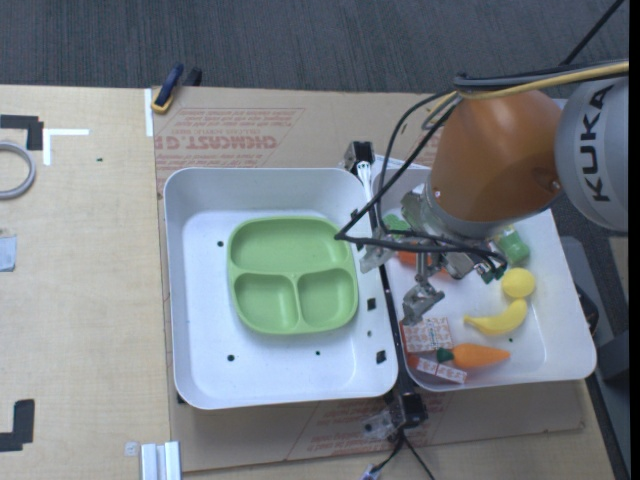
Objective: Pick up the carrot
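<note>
Carrot (pixel 481 356) lies just beside pincer (pixel 420 303).

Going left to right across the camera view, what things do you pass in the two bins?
Green divided plate in the left bin → small printed packet → carrot → banana → lemon, all in the right bin.

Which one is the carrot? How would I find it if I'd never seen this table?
Look in the right-hand white bin, at its front edge. The carrot lies on its side there, just below the yellow banana and beside a small printed packet. It is the plain orange, pointed one.
</note>
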Tool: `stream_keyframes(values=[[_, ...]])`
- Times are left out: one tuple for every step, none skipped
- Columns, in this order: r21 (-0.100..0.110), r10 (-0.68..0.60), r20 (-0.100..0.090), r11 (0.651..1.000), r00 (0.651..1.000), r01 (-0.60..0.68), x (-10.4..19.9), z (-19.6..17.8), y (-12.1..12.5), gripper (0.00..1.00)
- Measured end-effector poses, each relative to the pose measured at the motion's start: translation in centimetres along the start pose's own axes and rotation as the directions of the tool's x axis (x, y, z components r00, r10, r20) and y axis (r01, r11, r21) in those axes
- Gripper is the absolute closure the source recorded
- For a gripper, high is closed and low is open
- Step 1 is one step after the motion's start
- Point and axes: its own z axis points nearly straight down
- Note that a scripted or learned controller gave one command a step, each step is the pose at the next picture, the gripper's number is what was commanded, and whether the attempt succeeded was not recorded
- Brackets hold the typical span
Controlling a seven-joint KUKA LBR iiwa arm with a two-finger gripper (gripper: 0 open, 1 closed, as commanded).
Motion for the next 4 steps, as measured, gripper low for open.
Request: stream_keyframes(values=[[0.0,-0.29,-0.001,0.957,0.957,0.29,3.8,0.0,2.5,0.0],[0.001,-0.653,0.001,0.757,0.757,0.653,6.3,-0.1,-1.8,0.0],[-0.001,-0.754,0.0,0.656,0.656,0.754,4.3,0.0,3.1,0.0],[0.0,-0.899,0.001,0.437,0.437,0.899,4.2,0.0,3.2,0.0]])
